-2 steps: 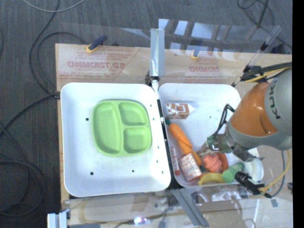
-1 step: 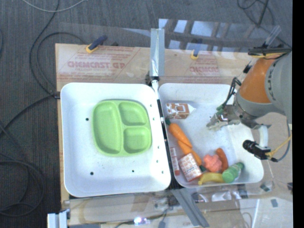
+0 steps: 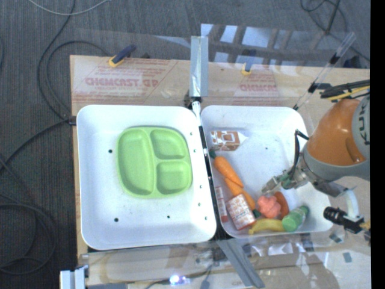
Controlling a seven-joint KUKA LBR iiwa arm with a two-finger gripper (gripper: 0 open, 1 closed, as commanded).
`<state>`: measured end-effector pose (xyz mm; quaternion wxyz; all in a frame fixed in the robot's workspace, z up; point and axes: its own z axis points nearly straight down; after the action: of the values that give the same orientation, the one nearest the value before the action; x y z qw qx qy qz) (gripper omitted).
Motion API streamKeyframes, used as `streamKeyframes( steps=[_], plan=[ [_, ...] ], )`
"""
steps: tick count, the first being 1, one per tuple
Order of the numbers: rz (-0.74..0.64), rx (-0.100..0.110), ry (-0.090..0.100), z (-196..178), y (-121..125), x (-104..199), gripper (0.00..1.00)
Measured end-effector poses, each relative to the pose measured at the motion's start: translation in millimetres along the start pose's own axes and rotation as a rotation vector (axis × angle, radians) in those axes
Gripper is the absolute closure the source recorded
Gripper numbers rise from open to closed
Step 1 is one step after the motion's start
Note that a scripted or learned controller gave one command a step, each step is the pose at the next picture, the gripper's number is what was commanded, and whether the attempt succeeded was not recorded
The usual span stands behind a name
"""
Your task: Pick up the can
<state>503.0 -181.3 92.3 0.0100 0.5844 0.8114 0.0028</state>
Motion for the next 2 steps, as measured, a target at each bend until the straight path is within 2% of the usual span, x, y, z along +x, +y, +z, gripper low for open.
streamKeyframes(
  steps=[1, 2],
  plan=[
    [0.363, -0.001, 0.000, -0.4, 9.7, 69.9, 1.00],
    [0.550, 0.011, 0.006, 1.7, 49.3, 46.2, 1.00]
  ],
)
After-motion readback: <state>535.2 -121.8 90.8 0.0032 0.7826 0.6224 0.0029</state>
